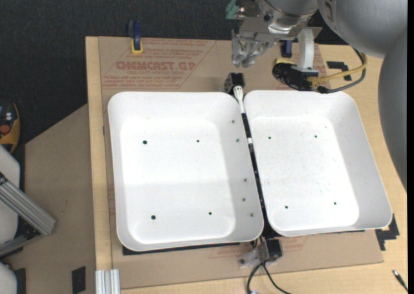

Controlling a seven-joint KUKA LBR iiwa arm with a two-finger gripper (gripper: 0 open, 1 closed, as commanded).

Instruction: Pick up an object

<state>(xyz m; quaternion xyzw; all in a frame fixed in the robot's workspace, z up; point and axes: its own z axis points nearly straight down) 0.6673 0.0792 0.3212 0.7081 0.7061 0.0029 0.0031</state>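
Observation:
My gripper (pixel 246 58) hangs high over the back of the bench, just behind the gap where the two bins meet. It is above the brown board, outside both bins. I see nothing between its tips from this angle. The left bin (pixel 119 157) and the right bin (pixel 362 150) show bare white floors with a few small dark dots.
A black clip (pixel 235 82) sits at the back end of the seam between the bins. A blue and yellow clamp (pixel 134 37) stands on the board's back left edge. An aluminium rail (pixel 26 208) lies off the bench at the left. A cable plug (pixel 268 250) sits at the front.

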